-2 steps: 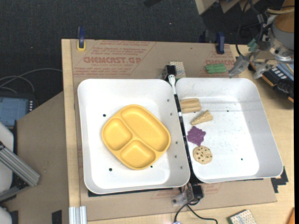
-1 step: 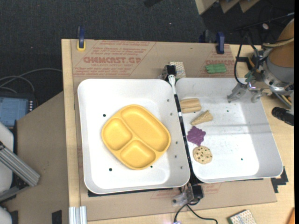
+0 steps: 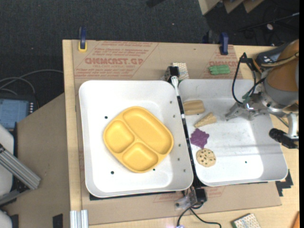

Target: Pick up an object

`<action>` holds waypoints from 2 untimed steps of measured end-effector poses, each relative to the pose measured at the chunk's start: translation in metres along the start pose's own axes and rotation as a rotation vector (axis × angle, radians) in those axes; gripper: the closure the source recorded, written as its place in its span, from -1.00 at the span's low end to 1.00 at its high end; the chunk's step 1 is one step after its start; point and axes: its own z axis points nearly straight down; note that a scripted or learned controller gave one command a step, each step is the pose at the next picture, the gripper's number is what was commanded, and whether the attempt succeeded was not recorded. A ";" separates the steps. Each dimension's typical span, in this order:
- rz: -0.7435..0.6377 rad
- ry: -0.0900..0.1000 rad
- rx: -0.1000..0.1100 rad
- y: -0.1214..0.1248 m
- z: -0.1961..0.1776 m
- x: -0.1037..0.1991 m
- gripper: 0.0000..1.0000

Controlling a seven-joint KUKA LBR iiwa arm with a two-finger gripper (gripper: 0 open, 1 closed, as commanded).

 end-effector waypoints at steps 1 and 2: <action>-0.005 -0.009 -0.006 0.060 -0.001 0.062 -1.00; 0.003 -0.006 0.006 -0.017 0.000 0.111 -1.00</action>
